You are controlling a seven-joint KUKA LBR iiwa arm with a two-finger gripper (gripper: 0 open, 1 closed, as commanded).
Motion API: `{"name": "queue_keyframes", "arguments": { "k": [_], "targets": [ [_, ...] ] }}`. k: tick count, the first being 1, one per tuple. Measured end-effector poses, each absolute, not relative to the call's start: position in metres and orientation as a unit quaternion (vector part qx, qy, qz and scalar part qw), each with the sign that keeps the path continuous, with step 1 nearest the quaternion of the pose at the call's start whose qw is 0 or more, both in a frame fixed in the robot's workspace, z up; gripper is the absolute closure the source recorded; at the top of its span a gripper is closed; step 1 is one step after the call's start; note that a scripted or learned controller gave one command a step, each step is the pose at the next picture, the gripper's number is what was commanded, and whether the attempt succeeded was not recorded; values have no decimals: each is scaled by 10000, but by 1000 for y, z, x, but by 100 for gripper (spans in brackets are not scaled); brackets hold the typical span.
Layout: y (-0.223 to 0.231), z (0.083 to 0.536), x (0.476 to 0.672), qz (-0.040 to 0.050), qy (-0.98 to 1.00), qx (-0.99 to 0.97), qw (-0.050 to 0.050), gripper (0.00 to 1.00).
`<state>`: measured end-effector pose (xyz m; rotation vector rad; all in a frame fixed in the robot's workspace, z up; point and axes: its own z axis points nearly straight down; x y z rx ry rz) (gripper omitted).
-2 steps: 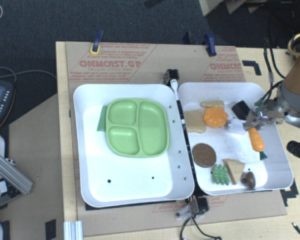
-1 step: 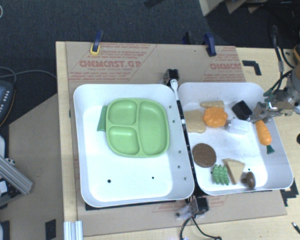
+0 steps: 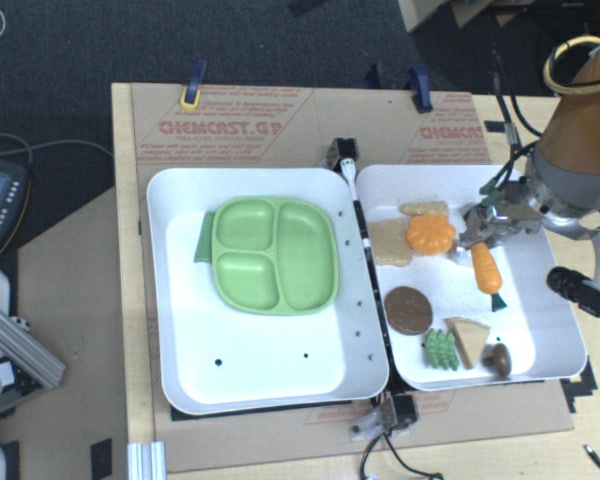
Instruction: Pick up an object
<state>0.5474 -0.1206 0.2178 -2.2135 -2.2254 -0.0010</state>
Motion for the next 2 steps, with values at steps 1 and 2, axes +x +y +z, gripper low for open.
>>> {"name": "queue_keyframes", "arguments": {
  "k": [1,2],
  "targets": [
    [-66,228,549,-10,-7095,-7047,5,100],
    [-19,219,555,4,-7090,-7052,19,100]
  ]
}}
